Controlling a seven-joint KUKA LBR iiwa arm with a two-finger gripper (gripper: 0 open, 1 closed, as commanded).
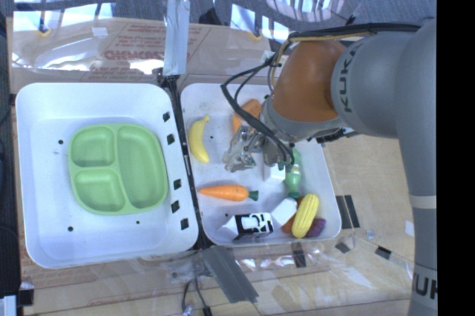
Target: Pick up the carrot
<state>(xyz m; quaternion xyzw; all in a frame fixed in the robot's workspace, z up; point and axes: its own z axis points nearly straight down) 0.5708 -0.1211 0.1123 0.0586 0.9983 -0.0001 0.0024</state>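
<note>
The grey arm with the orange band (312,84) hangs over the right shallow white bin (320,172). The left white bin (37,159) holds a green plastic divided tray (119,168). The metal two-finger gripper (239,156) is above the long orange carrot (223,193); I cannot tell how its jaws stand. Left of the gripper lies a yellow banana (198,139). A yellow corn cob (305,214) lies right of the carrot.

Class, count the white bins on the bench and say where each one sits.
2. The left bin holds a green divided plate. The right bin, touching its side, holds the carrot and other toy foods. The arm covers part of it, so items there may be hidden.
</note>
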